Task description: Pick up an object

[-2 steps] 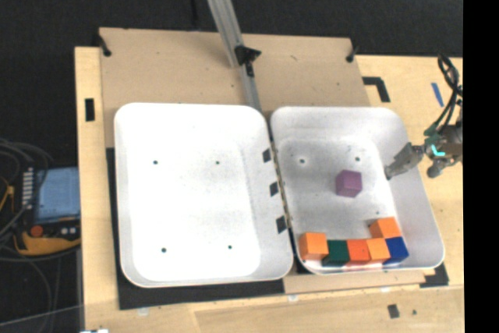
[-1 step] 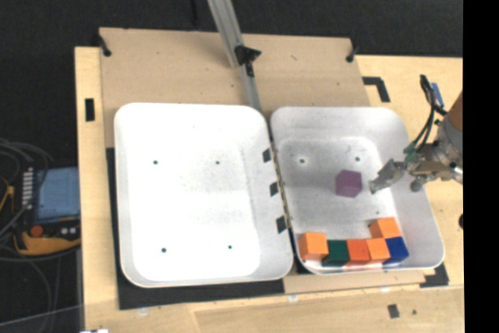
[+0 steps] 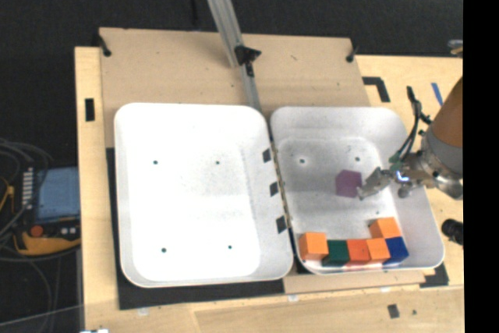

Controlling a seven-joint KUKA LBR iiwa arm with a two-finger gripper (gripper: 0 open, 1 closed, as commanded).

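Observation:
A purple block (image 3: 348,183) lies near the middle of the right bin (image 3: 327,129). My gripper (image 3: 371,183) reaches in from the right and sits low, right beside the purple block's right side. I cannot tell whether it touches the block. Along the bin's front wall stands a row of blocks: an orange one (image 3: 314,243), a green one (image 3: 337,251), a red-orange one (image 3: 358,250), another orange one (image 3: 377,249) and a blue one (image 3: 396,247). One more orange block (image 3: 385,228) sits just behind the row's right end.
The left bin (image 3: 195,191) lies beside the right one, with clips along the shared edge (image 3: 274,183). A slanted metal rail (image 3: 222,4) rises behind the bins. Cables and a blue box (image 3: 54,195) sit off the bench at left.

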